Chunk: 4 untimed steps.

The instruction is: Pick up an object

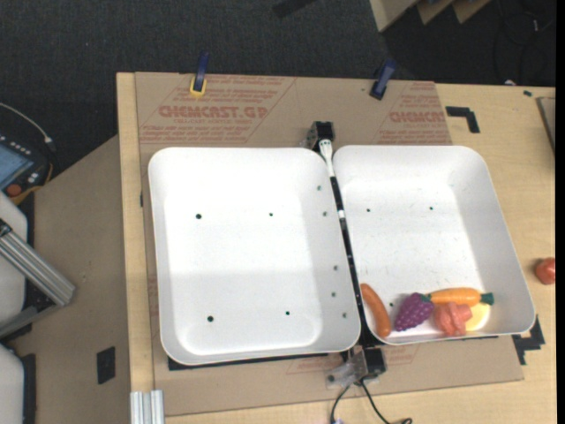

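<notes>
Toy food lies along the near edge of the right bin (459, 184). An orange-red sausage (375, 309) rests against the bin's near left wall. Beside it to the right is a purple bunch of grapes (412, 312). An orange carrot with a green tip (461, 297) lies further right, above a red piece (450, 319) and a pale yellow piece (478, 318). These pieces touch one another in a tight row.
The left bin (177, 237) stands beside the right one, with a black strip of clips (340, 228) between them. A small red object (546, 271) lies on the bench right of the bins. Blue clamps (201, 73) hold the cardboard's far edge.
</notes>
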{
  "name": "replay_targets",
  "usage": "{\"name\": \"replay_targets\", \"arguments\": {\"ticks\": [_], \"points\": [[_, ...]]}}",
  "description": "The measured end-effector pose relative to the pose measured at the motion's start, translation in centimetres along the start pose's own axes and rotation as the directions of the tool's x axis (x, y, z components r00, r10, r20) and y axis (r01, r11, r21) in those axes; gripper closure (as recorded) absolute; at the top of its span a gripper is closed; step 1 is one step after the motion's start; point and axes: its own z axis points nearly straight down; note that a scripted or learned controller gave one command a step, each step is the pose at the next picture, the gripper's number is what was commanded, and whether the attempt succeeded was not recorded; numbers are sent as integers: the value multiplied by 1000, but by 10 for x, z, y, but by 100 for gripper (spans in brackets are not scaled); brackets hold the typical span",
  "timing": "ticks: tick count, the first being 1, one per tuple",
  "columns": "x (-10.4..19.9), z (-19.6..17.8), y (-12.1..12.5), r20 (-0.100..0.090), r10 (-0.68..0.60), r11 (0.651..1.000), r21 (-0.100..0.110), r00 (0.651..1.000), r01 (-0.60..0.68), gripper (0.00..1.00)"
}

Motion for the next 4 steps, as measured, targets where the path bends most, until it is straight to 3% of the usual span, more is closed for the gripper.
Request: {"name": "replay_targets", "arguments": {"ticks": [1, 2, 3, 4], "points": [[0, 18, 29, -1, -1, 1000, 1, 1000, 1, 100], [-1, -23, -31, 4, 4, 1000, -10, 1000, -4, 100], [0, 8, 1, -1, 0, 1000, 2, 1000, 0, 100], [-1, -22, -37, 3, 3, 1000, -8, 1000, -3, 100]]}}
